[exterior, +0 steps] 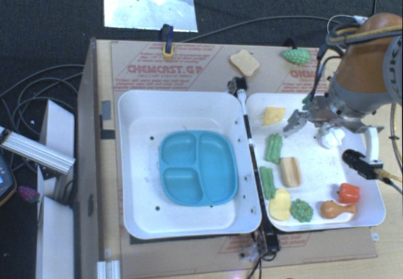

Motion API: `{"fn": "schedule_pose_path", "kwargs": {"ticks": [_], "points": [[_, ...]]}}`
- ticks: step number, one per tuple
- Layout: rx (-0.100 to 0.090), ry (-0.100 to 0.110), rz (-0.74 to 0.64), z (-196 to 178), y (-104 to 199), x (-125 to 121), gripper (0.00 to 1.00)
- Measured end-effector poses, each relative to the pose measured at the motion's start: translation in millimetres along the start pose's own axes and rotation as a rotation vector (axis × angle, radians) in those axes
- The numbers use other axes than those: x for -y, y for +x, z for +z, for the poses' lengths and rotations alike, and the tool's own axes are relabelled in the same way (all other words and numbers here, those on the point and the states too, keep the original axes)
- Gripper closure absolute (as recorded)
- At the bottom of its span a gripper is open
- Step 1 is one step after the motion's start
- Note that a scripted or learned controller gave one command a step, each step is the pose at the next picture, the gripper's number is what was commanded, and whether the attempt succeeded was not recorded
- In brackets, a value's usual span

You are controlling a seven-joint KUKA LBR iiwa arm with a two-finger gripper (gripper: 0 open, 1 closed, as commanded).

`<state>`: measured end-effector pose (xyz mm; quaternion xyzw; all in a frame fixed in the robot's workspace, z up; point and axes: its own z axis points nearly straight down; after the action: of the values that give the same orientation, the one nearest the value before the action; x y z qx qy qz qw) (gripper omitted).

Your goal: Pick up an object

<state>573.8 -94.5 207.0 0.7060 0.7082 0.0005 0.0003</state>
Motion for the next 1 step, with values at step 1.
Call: {"fn": "schedule_pose_path", "kwargs": {"ticks": [1], "points": [[0.0,0.003,0.002,93.7,6.5,0.0,0.0]]}}
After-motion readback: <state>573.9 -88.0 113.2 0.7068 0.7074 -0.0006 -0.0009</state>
